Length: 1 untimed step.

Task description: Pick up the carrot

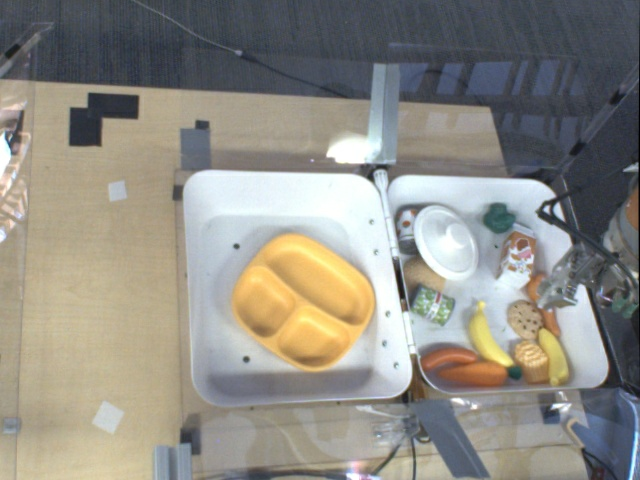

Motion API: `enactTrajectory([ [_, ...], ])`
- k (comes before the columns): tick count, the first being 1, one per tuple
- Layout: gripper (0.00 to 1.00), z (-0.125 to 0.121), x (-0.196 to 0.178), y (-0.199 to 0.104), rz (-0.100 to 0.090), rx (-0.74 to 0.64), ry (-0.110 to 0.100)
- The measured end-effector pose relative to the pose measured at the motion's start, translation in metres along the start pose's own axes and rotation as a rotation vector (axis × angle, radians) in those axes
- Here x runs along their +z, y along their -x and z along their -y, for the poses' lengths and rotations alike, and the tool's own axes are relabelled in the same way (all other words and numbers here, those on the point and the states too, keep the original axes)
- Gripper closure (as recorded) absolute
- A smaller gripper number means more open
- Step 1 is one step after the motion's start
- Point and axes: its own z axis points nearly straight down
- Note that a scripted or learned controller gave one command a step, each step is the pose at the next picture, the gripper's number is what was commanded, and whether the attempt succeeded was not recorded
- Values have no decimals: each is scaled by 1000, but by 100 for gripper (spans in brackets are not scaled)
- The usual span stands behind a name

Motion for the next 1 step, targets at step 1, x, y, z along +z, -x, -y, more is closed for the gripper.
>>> enactTrajectory([
  [1, 100, 3, 0, -11, -5, 42, 1],
])
